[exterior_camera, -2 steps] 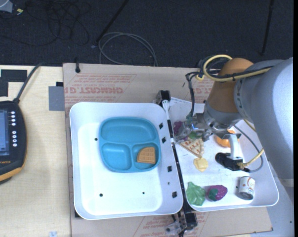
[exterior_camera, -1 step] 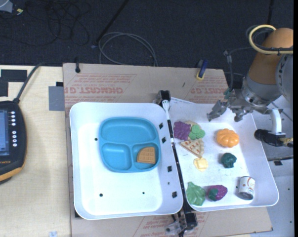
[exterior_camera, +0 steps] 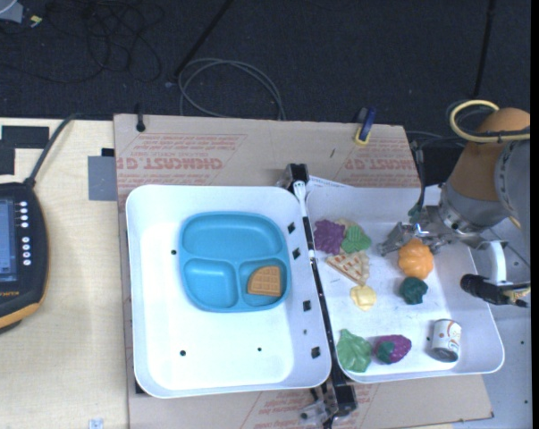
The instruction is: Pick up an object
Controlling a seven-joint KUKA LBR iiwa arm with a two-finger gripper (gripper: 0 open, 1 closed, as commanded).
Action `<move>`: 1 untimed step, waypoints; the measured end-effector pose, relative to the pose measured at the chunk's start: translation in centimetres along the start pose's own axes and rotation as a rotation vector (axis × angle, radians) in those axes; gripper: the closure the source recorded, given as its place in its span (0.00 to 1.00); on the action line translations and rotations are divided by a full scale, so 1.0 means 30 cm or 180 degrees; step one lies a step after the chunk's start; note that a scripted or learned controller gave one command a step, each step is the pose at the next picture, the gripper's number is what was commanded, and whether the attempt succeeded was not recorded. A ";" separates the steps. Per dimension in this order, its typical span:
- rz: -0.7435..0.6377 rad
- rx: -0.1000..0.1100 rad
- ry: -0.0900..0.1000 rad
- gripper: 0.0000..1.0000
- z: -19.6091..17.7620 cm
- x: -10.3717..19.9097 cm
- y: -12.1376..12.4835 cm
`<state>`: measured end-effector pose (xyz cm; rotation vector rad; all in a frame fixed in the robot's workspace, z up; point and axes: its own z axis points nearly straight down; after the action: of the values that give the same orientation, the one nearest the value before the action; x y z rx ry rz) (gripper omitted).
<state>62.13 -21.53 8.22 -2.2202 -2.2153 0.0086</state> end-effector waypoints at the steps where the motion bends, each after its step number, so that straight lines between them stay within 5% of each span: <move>1: -0.0016 -0.0017 -0.0001 1.00 -0.054 0.004 0.009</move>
<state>62.41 -21.41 9.83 -2.2174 -2.2239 0.0029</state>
